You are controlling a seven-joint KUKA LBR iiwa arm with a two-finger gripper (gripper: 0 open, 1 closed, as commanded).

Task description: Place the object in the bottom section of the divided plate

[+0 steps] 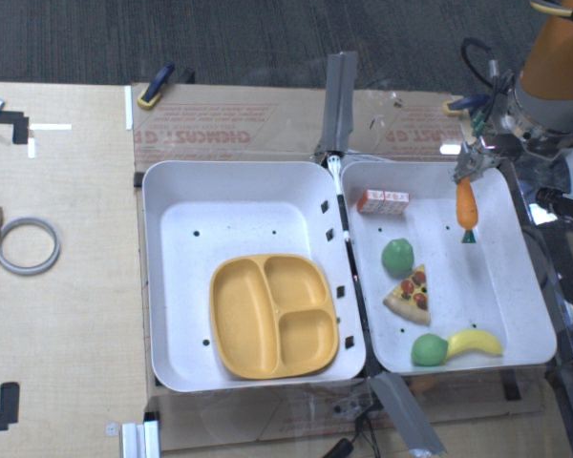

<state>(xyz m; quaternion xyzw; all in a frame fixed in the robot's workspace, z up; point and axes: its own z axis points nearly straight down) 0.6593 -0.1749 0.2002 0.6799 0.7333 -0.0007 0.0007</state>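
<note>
The divided plate (272, 316) is mustard yellow inside its white bin (172, 256). Right of the plate: an orange carrot (467, 205) with a green tip, a green ball (397, 255), a pizza slice (410, 296) dotted red, a yellow banana (475, 343), and a red-and-white box (382, 201).

A single fixed camera hangs above the pale wooden bench (57, 332) and looks down at a slant, far enough back to take in both shallow white plastic bins, left (172, 208) and right (516, 284), side by side. The grey arm with the orange band (554, 46) enters from the frame's upper right.
</note>
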